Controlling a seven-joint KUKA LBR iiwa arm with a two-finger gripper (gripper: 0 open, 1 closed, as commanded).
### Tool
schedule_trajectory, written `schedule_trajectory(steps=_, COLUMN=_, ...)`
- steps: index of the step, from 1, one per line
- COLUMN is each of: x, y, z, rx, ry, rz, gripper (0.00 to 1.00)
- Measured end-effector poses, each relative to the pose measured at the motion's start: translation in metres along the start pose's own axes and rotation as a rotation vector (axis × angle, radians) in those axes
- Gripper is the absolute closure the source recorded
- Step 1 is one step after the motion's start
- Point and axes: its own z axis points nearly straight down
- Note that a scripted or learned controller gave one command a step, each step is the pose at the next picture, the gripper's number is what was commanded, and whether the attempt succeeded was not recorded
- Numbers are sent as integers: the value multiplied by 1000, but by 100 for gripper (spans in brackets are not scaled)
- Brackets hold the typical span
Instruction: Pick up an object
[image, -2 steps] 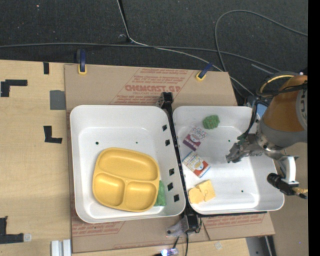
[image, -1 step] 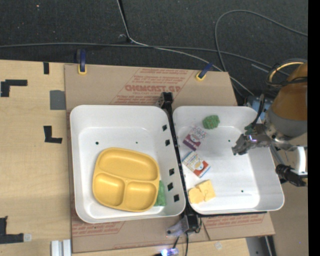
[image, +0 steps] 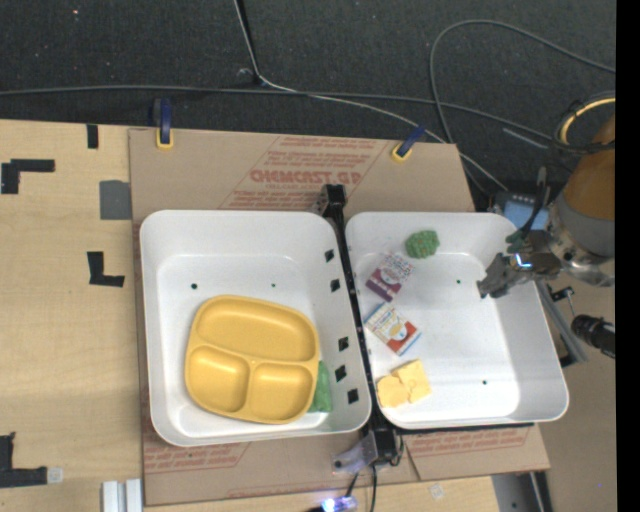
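Well left of claw (image: 497, 283): pkt (image: 389, 328)

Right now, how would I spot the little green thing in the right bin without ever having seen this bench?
Start at the right bin. Along its far wall sits a small green lump, bumpy and rounded. The packets and yellow block nearer the front are flat; it's the only green, rounded item there.

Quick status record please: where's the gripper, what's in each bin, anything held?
gripper: over right edge of right bin, nothing visibly held
right bin contents: green lump, purple-and-white packet, small printed carton, yellow block
left bin contents: yellow divided tray, green item beside it
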Motion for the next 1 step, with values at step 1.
schedule_trajectory(steps=1, x=-3, y=-1, z=-63, rx=-2, ry=-1, rz=0, gripper=100)
